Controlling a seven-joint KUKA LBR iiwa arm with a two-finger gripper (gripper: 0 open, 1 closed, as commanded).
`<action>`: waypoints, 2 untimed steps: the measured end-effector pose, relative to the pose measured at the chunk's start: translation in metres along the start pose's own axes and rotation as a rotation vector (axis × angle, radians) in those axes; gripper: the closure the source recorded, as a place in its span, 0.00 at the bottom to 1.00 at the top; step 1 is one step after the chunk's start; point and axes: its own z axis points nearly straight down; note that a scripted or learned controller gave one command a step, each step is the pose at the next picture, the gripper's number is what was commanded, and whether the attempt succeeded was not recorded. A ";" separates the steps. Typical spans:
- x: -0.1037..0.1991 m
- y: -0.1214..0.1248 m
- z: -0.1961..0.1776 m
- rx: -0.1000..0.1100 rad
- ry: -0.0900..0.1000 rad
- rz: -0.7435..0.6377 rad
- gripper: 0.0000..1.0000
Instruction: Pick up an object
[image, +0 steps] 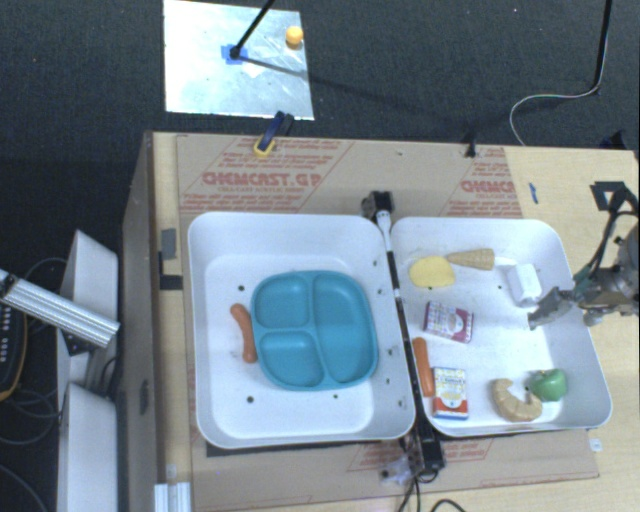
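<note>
Plainly, my claw (548, 306) hung over the right bin (575, 345), near its right wall, and I could not tell from this slanted view how it was set. Nothing showed in its grip. Just beside it, toward the far wall, lay a small white block (523, 282), its long axis running roughly from far to near. Farther along that far side rested an ice-cream cone (471, 259), lying flat, long axis left to right, its narrow tip pointing left at a yellow lemon-like piece (432, 271). Toward the bin's middle sat a small pink-and-white carton (448, 322). Near my corner lay a green apple (549, 383) touching a tan croissant (515, 401). By the left wall, an orange carrot (424, 364) lay lengthwise far to near, with a small printed box (450, 392) just beside it. In the left bin (215, 300) sat a blue divided plate (313, 329) and, left of it, a sausage (244, 332) lying far to near.
</note>
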 end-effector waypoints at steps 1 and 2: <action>0.032 0.092 0.079 0.000 0.001 0.000 0.00; 0.061 0.082 0.140 -0.011 -0.003 0.001 0.00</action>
